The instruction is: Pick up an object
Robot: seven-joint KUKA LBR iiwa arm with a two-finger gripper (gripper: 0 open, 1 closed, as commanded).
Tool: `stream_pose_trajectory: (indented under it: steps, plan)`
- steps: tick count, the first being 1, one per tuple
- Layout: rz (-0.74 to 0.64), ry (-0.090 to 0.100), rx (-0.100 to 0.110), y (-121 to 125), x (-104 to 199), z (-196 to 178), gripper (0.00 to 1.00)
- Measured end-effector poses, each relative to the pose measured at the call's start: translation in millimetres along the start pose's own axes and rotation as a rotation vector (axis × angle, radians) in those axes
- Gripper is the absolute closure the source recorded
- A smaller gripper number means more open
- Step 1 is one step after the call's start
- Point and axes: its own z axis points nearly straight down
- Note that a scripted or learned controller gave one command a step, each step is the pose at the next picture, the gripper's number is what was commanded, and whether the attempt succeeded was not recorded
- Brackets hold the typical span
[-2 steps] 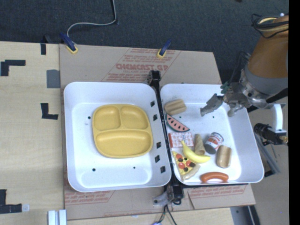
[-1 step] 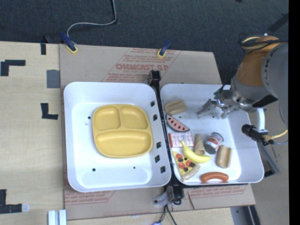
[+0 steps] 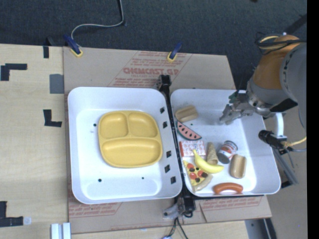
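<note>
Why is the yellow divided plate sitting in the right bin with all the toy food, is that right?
Not quite. The camera view shows the yellow divided plate alone in the left bin; the toy food, like the banana, lies in the right bin.

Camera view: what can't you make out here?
- Gripper: too small and blurred to make out in detail.
- Small packet in the right bin: print too small to read.
- Can: label unreadable, partly behind the cone.
- Pizza slice: top edge under the banana.
</note>
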Motion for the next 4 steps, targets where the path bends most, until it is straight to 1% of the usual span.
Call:
stream_pose_trajectory:
  steps: [1,2,3,4]
  plan:
    - [0.000,0.000,0.000,-0.1,0.0,0.2,0.00]
    - [-0.001,-0.001,-0.005,30.8,8.6,34.7,0.00]
    - [-0.002,-0.004,-0.008,31.4,8.1,24.4,1.00]
    - [-0.002,-0.004,-0.008,31.2,8.2,24.8,0.00]
